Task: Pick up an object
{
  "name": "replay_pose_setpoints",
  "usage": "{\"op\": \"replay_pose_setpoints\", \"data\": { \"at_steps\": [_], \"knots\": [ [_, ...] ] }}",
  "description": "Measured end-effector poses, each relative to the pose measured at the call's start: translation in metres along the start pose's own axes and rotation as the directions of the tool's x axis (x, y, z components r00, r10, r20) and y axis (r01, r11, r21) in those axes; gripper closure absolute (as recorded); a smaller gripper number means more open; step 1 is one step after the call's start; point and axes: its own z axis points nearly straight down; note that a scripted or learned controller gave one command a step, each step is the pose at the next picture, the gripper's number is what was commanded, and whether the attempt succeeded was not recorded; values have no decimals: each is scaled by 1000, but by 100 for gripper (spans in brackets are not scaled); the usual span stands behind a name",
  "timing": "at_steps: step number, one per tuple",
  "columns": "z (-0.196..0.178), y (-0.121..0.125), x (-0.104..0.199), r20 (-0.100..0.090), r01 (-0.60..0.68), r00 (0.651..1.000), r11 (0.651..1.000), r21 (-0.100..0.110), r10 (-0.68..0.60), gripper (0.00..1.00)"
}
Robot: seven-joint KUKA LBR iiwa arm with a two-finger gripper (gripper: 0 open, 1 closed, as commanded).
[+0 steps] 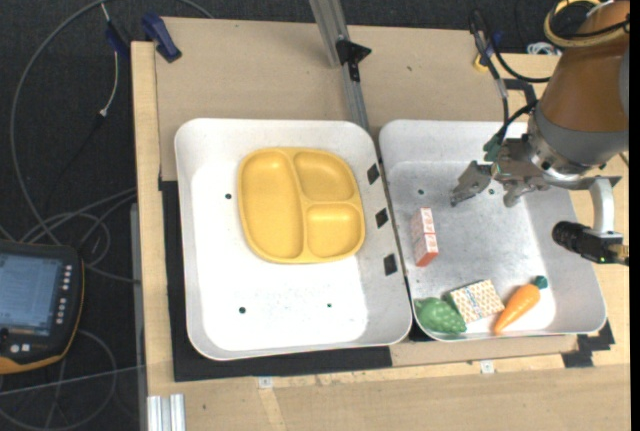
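My pincer (pixel 493 185) hangs spread and empty over the far part of the right bin (pixel 560 249); nothing is lifted yet. Candidate objects lie nearer: a small carton (pixel 425 236) at left, a carrot (pixel 516 307), a patterned block (pixel 474 300) and a green toy (pixel 440 315) along the near wall.

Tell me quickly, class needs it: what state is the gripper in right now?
Gripper: open, fingers spread, holding nothing, above the right bin.
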Motion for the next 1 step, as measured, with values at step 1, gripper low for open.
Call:
{"op": "replay_pose_setpoints", "data": {
  "at_steps": [1],
  "knots": [
    [0, 0, 0, 0, 0, 1000, 1000, -1, 0, 0]
  ]
}}
